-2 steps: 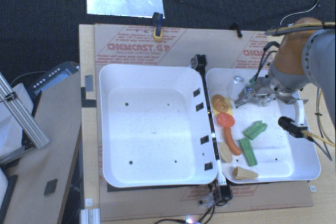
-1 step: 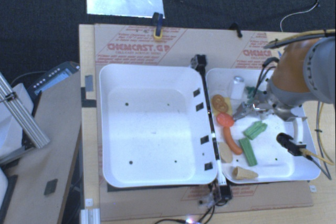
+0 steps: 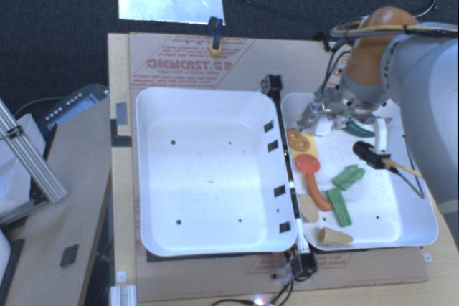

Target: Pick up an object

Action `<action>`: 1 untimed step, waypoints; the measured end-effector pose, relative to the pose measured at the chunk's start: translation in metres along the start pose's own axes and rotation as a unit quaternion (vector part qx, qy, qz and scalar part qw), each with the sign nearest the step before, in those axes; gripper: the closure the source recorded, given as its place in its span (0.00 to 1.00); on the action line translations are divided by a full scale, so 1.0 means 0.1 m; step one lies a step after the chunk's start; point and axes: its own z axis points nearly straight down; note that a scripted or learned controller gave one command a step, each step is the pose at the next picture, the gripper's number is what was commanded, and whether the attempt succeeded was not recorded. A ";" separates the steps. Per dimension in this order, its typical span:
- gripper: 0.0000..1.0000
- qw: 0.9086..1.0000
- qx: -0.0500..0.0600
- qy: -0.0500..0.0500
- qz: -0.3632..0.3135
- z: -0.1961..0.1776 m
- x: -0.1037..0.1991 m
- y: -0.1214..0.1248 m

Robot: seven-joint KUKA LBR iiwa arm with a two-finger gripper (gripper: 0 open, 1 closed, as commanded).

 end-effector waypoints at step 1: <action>0.00 1.000 0.001 -0.001 0.002 0.00 0.23 -0.46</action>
